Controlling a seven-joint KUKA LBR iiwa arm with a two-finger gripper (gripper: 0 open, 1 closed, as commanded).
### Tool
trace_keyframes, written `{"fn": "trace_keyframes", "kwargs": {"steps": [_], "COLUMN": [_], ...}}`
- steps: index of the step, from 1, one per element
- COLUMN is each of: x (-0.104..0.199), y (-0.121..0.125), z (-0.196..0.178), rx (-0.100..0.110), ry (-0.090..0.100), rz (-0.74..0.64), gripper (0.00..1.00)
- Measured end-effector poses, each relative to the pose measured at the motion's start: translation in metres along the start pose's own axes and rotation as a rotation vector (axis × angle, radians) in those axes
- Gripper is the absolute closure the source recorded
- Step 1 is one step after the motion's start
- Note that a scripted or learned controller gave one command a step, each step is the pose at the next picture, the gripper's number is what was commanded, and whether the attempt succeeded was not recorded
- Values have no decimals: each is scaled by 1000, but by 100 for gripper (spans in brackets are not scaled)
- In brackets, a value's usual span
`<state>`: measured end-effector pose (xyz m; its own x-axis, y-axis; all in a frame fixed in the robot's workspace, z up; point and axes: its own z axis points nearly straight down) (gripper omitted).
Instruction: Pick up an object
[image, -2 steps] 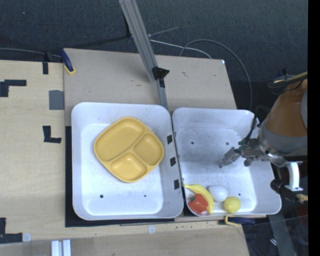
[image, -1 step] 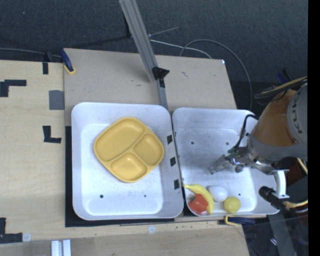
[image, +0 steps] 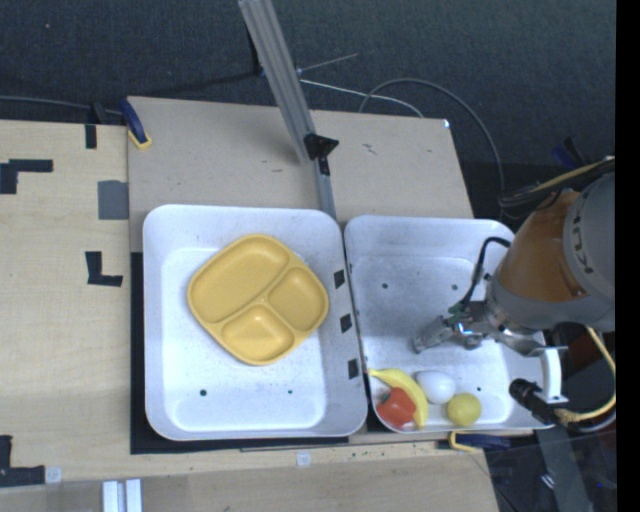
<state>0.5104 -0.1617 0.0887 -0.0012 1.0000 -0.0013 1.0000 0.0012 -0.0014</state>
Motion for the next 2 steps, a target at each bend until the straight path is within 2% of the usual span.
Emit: {"fn": "trace_keyframes", "kwargs": {"steps": [1,2], "x": [1,-4], "y": [0,7], "z": [-11,-70], "rx": [1,-6], "ry": [2,0], "rz": [0,0], "gripper": [100,100]}}
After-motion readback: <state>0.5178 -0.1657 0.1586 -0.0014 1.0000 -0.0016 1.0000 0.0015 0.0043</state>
